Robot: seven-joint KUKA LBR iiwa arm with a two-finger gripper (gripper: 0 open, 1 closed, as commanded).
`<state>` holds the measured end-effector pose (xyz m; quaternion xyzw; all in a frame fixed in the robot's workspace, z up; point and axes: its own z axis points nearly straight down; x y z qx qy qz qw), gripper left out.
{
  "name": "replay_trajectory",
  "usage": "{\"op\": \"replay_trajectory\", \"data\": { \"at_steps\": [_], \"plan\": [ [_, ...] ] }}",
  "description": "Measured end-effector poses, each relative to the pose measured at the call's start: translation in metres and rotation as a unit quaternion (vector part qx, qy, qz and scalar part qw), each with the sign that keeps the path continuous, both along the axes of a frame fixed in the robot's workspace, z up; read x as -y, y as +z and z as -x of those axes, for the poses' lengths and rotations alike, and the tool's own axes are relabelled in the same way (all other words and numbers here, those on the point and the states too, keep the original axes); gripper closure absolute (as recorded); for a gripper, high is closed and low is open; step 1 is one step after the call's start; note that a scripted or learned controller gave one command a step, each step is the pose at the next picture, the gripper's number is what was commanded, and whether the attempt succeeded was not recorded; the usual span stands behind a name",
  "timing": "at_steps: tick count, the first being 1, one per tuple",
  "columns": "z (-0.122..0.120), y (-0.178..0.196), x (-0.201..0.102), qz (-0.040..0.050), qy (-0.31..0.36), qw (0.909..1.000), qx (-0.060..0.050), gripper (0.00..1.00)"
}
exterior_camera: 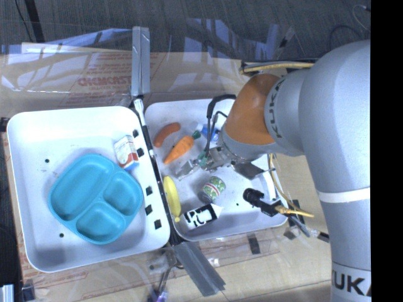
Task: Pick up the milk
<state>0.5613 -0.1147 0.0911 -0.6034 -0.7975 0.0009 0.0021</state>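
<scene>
Pincer hangs beside tapered carrot, far from boxy milk.

Bright, even overhead light; white bins glare slightly, picture soft, shadows faint.

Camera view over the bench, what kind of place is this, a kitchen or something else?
Probably a robotics lab, not a kitchen: a grey arm reaches over two white bins holding toy-like food, such as a carrot, beside a blue divided plate.
</scene>
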Motion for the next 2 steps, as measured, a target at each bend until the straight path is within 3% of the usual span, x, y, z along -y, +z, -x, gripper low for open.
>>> {"op": "replay_trajectory", "data": {
  "at_steps": [1,2],
  "plan": [
    [0.067,0.003,-0.011,0.0053,0.020,0.9998,0.006,0.00],
    [0.083,0.002,-0.011,0.0024,-0.057,0.9984,0.004,0.00]
  ]
}}
